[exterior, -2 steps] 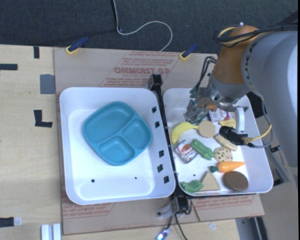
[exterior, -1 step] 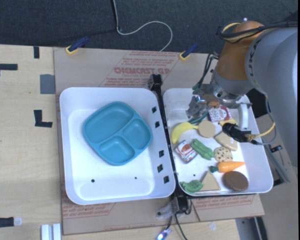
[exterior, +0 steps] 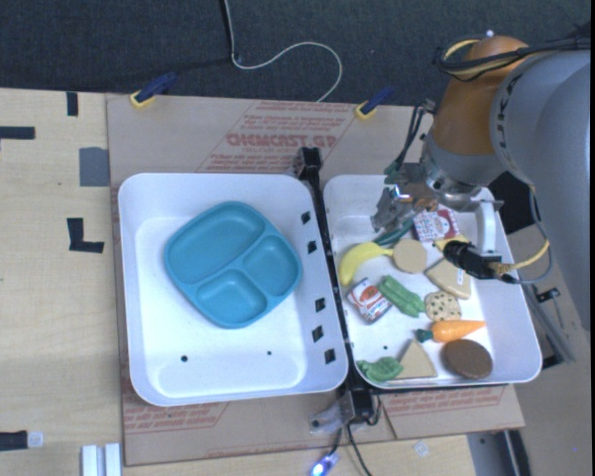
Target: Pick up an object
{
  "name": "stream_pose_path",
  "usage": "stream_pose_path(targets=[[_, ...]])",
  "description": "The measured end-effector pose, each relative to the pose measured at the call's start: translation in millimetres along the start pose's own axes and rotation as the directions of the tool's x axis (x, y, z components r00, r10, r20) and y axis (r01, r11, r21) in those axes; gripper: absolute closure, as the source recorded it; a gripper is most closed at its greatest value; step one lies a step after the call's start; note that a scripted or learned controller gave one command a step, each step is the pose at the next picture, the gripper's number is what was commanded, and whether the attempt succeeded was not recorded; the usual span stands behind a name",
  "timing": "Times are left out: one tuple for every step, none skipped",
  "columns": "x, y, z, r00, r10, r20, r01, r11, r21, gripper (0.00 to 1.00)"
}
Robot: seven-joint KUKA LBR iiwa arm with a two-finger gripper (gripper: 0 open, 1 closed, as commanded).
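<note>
1. Since the brown round toy cookie (exterior: 467, 359) and the orange plastic carrot (exterior: 456, 330) lie nearest, at the front of the right white bin (exterior: 524, 365), they are left alone.
2. Further back, the yellow plastic banana (exterior: 360, 260) lies just below the gripper (exterior: 391, 209); it seems the likely target.
3. Whether the fingers stand wide or narrow, I cannot tell.
4. Descend straight, avoiding the green pod (exterior: 401, 296).

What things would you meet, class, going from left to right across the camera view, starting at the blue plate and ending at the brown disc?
Blue divided plate → yellow banana → green pea pod → orange carrot → brown disc.
</note>
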State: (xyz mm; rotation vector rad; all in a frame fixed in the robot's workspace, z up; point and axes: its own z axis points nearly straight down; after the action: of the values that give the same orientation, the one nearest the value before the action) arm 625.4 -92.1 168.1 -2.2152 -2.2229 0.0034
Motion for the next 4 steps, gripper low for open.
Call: stream_pose_path(targets=[[-21, 2, 13, 1.0, 0.004, 0.002, -0.004, 1.0, -0.001, 1.0], [-20, 2, 3, 1.0, 0.001, 0.002, -0.001, 1.0, -0.002, 1.0], [-19, 2, -7, 1.0, 0.0, 0.001, 0.0, 1.0, -0.001, 1.0], [-18, 2, -16, 1.0, -0.001, 0.001, 0.001, 1.0, 0.0, 1.0]])
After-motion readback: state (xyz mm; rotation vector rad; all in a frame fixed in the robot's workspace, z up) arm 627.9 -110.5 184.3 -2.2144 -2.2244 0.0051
